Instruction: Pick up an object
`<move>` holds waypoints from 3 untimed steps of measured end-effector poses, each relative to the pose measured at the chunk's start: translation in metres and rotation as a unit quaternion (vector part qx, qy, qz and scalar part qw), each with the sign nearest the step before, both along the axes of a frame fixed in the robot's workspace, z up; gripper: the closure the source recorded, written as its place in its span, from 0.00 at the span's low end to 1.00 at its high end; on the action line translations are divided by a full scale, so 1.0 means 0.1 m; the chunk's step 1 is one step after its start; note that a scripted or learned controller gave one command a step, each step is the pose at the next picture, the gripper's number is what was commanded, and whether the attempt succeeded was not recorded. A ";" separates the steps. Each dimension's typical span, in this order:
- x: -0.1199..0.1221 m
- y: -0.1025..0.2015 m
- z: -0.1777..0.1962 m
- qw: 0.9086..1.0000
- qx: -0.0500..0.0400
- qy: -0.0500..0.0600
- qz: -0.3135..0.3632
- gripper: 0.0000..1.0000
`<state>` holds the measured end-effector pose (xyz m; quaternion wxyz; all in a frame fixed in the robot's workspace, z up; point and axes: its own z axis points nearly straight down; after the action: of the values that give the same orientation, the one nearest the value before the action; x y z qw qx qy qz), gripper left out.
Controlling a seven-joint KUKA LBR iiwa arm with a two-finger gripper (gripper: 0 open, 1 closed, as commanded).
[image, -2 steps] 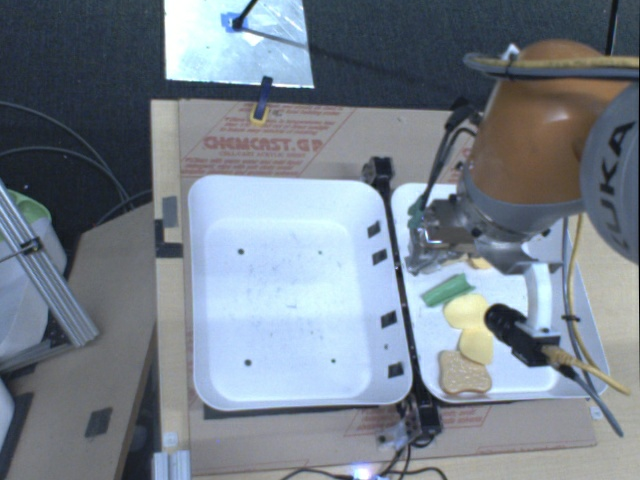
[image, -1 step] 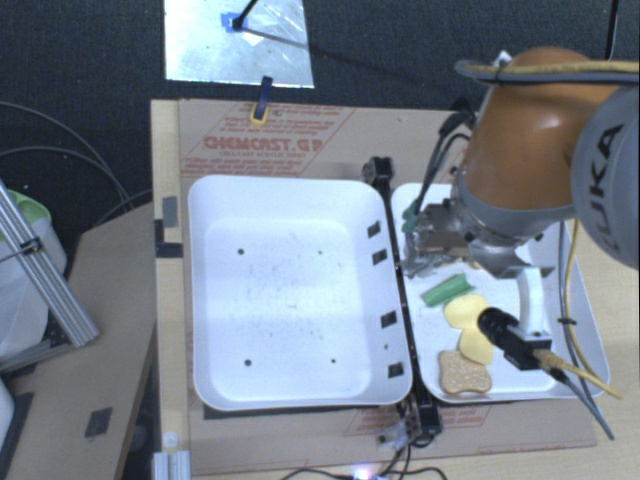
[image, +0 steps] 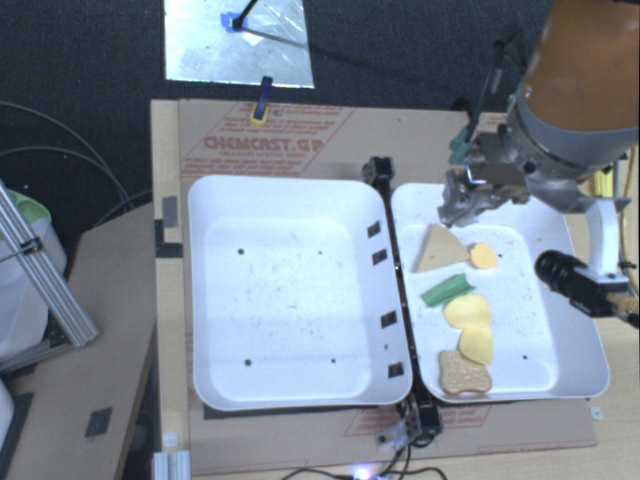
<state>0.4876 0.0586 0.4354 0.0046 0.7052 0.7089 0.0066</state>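
The right bin (image: 560, 368) holds several small items: a tan wedge (image: 440, 249), a small orange-yellow piece (image: 484, 257), a green strip (image: 446, 289), two yellow pieces (image: 468, 313) (image: 477, 345) and a brown cookie-like piece (image: 465, 375). My gripper (image: 462, 206) hangs over the bin's far left part, just beyond the tan wedge. Nothing shows between its tips, and how they stand is too small to read.
The left bin (image: 210, 368) lies beside the right one, with a black hinge strip (image: 392, 278) between them. A black cylinder (image: 572, 280) juts over the right bin's right side. A metal sheet (image: 238, 26) lies beyond the bench.
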 end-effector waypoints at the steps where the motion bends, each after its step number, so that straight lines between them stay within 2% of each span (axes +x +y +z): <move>1: -0.01 -0.47 -0.62 1.000 -0.002 0.008 -0.004 1.00; 2: -0.01 0.39 -0.27 1.000 0.000 0.005 0.003 1.00; 3: -0.01 0.47 -0.30 1.000 -0.001 0.007 0.000 1.00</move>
<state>0.4866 0.1053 0.4055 0.0004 0.7054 0.7088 0.0011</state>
